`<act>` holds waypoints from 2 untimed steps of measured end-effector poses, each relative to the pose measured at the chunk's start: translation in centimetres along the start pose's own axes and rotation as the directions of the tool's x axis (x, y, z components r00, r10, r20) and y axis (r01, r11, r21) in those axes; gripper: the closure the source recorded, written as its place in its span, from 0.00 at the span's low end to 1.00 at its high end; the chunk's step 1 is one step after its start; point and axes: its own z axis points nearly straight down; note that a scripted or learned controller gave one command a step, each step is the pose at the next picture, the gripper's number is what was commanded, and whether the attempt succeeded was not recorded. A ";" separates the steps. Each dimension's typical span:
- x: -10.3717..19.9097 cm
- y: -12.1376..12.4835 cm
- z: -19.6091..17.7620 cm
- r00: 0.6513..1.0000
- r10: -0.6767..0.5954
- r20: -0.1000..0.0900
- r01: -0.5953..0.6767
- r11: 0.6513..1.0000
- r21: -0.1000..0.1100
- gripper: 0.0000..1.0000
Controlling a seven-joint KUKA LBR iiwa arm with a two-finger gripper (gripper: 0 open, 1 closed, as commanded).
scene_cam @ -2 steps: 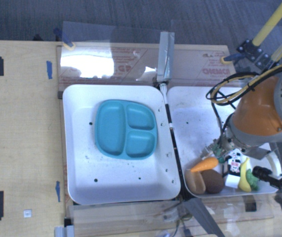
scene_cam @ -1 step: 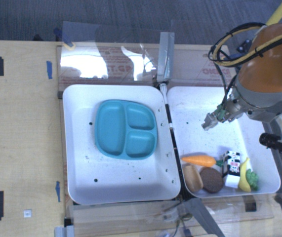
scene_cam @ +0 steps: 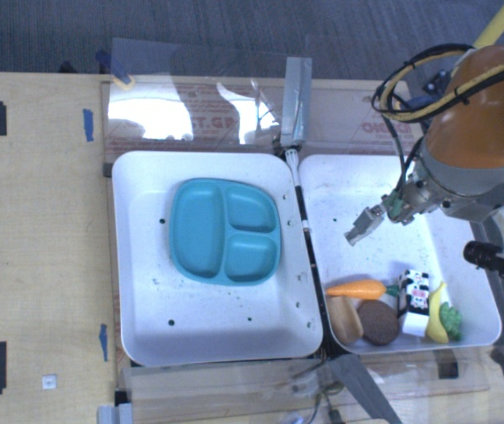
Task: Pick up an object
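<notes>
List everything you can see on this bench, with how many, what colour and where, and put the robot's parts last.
shallow white plastic bins: 2, white, side by side on the bench.
blue divided plastic tray: 1, blue, three compartments, middle of the left bin.
orange toy carrot: 1, orange, near edge of the right bin.
tan rounded toy: 1, tan, below the carrot.
brown round toy: 1, dark brown, beside the tan one.
black-and-white toy: 1, black and white, right of the carrot.
yellow banana-shaped toy: 1, yellow, near right corner.
green toy: 1, green, touching the yellow toy.
blue tape strips: several, blue, on the wooden bench left of the bins.
robot arm: 1, grey and orange, over the right bin.
gripper: 1, grey, above bare bin floor, nothing between its fingers.
</notes>
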 end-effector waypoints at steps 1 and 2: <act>-3.9 -6.9 5.0 1.000 -0.027 -0.002 0.028 1.000 0.006 0.00; -3.6 -6.6 10.6 0.969 0.248 0.011 -0.248 0.968 -0.028 0.00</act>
